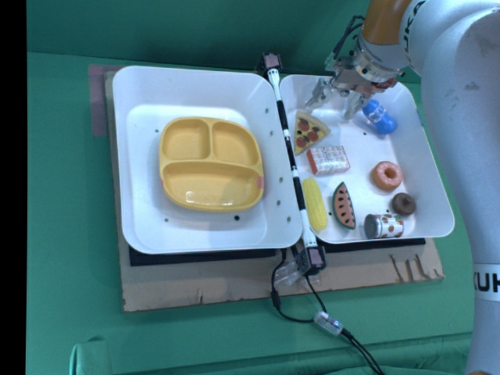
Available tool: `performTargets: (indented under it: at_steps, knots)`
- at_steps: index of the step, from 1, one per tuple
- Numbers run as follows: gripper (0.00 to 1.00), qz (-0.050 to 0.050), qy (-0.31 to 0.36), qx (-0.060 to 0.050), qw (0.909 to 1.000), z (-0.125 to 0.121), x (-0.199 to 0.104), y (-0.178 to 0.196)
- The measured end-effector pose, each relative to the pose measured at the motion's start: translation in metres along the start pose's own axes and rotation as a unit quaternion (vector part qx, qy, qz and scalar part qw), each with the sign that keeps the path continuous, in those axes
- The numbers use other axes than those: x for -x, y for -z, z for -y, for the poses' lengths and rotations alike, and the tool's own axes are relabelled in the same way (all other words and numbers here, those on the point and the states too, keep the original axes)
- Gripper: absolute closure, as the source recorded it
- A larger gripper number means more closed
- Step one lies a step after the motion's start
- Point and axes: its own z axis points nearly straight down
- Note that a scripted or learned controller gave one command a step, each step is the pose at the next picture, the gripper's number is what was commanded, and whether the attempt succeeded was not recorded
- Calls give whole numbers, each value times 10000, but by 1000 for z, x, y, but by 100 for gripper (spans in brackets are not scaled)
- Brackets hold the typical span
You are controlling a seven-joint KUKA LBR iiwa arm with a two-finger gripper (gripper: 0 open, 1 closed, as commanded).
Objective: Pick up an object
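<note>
- Pincer (pixel 338 100): poised at the far end of the right bin (pixel 437 209), fingers spread wide with nothing between them.
- Progress, as judged: no object is lifted yet; choosing a target, closing on it and raising it all remain.
- Blue bottle (pixel 380 117): lying just beside the pincer, on its arm side; the closest candidate for a grasp.
- Pizza slice (pixel 308 130): just beside the pincer on the opposite side, a little nearer the camera, next to the divider (pixel 291 158).
- Carton (pixel 328 159): near the pincer, directly toward the camera.
- Glazed doughnut (pixel 386 176) and chocolate doughnut (pixel 403 203): farther toward the camera, on the arm side.
- Corn cob (pixel 316 204), watermelon slice (pixel 344 205) and tin can (pixel 383 226): well apart from the pincer, at the bin's near end.
- Left bin (pixel 133 92): across the divider from the pincer; it holds one yellow divided plate (pixel 210 163), its three compartments bare.
</note>
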Motion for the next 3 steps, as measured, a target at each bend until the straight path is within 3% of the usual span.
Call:
performTargets:
  at_steps: [1,2,3]
  knots:
    - [100,-76,12,17,10000,-2,-7,14]
    - [0,-27,-2,11,10000,-2,-2,15]
    - [0,-19,36,31,10000,-2,-2,5]
